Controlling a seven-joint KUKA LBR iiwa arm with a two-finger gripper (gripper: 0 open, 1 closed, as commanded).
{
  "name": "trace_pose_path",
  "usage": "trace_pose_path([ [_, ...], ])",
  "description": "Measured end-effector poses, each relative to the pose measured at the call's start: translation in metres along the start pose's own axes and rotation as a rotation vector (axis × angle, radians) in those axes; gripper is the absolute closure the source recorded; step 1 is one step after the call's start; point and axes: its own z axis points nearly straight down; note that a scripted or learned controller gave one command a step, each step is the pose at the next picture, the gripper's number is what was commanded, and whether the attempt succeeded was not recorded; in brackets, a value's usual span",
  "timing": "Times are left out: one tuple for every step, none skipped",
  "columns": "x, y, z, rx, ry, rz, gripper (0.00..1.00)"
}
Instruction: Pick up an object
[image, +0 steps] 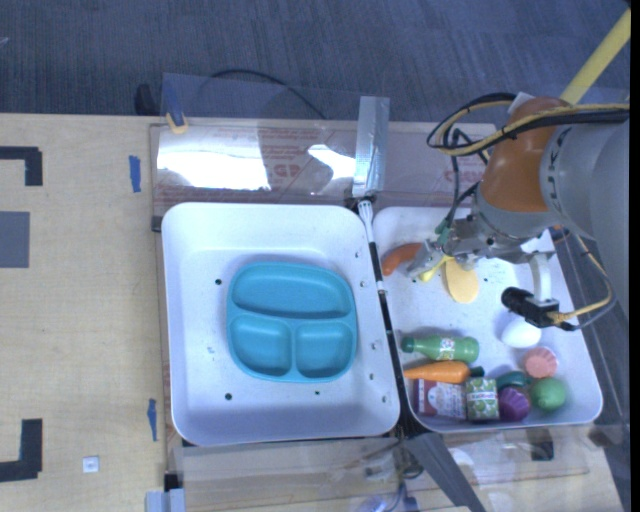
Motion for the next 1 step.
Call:
trace_pose_path([
  [-0.0007,0.0001,-0.0102,0.002,0.002,0.003,1.00],
])
